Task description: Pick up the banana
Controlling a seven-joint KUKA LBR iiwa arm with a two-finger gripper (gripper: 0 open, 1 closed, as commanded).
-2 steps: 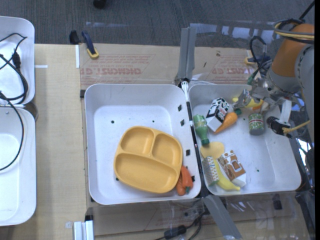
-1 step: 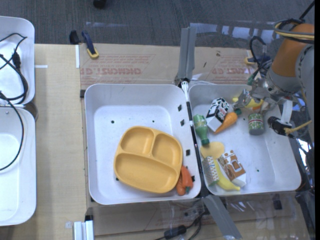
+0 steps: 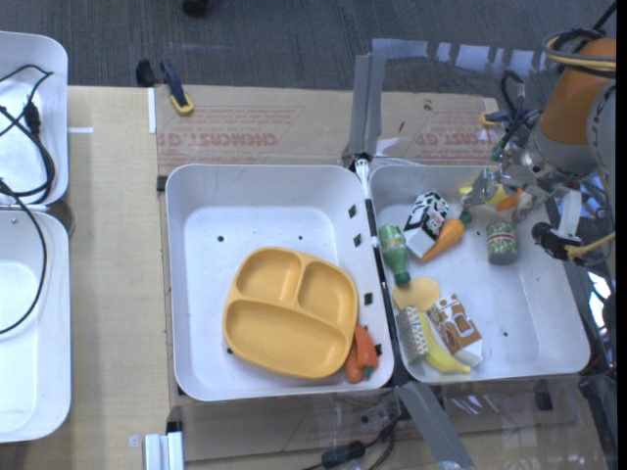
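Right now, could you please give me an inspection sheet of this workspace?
Surface: bench with left bin and right bin.
Job's things: banana at right bin's front, between a silver packet and a carton.
Clutter: yellow divided plate, carrot, green bottle, small can.
Grippers: gripper at right bin's back, far from the banana; fingers unclear.
Cables: black cables at far left.
Surroundings: grey carpet.

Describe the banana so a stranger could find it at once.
Look in the right bin, along its near edge. The banana lies there between a silvery packet and a brown-and-white carton. It is the one long, curved, yellow thing in that cluster.
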